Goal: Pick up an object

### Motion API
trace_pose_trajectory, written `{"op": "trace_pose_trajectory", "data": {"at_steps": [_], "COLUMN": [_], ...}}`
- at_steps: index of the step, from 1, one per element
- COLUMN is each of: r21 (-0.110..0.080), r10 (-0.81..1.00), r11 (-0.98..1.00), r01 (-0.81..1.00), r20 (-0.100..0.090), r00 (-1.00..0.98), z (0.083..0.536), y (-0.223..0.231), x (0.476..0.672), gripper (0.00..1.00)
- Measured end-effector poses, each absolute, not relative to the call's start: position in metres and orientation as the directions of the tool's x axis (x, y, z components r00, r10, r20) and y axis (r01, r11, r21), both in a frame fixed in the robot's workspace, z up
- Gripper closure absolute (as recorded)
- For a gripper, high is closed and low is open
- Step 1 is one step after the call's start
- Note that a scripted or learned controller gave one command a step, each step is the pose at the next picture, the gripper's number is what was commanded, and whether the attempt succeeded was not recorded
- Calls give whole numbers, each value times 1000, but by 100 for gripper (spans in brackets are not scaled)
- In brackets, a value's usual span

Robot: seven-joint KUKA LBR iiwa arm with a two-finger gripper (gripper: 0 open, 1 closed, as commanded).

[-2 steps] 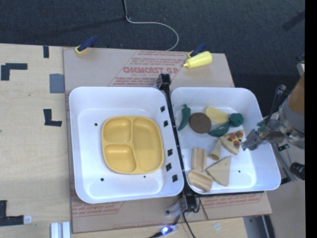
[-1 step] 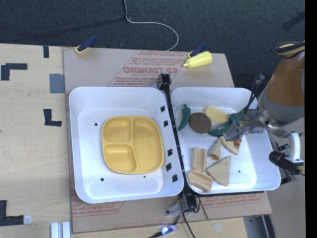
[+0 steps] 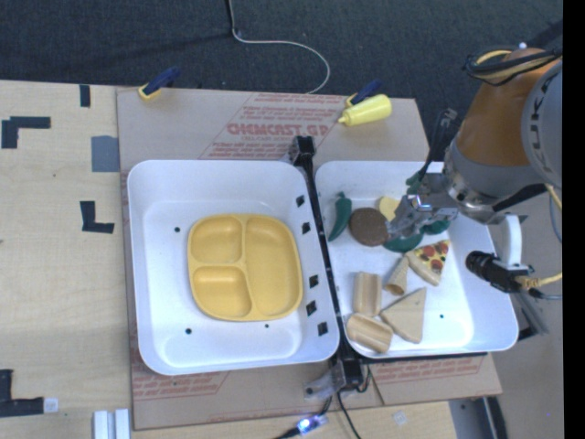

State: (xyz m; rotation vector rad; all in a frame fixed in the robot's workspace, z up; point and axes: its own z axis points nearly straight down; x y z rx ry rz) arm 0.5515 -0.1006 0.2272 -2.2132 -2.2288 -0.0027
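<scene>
The right bin [image 3: 475,323] holds several toy foods: a green pepper [image 3: 340,216], a brown round cookie [image 3: 368,227], a small yellow piece [image 3: 388,207], a teal-green piece [image 3: 400,241], a pizza slice [image 3: 430,259], a tan cone [image 3: 398,275], a bread cylinder [image 3: 366,293], a tan wedge [image 3: 408,314] and a round roll [image 3: 368,335]. My gripper [image 3: 414,216] hangs low over the middle of this bin, right above the teal-green piece and beside the cookie. Its tip hides part of that piece.
A yellow divided plate [image 3: 245,266] lies in the left bin [image 3: 155,245]. A black divider [image 3: 315,236] runs between the bins. A yellow clamp [image 3: 367,110] and a blue-yellow clamp [image 3: 159,82] sit on the cardboard behind. The arm's orange band [image 3: 498,117] looms over the right bin's far corner.
</scene>
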Motion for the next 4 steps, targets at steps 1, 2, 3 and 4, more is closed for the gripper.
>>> {"op": "trace_pose_trajectory", "data": {"at_steps": [1,2,3,4], "r21": [-1,-1,0,-1], "r10": [1000,1000,1000,1000], "r11": [4,1,2,1], "r01": [1000,1000,1000,1000], "r20": [-1,-1,1,-1], "r00": [-4,-1,-2,-1], "z": [213,216,234,233], "y": [-78,-82,-75,-78], "x": [589,589,583,590], "gripper": [100,100,100,100]}}
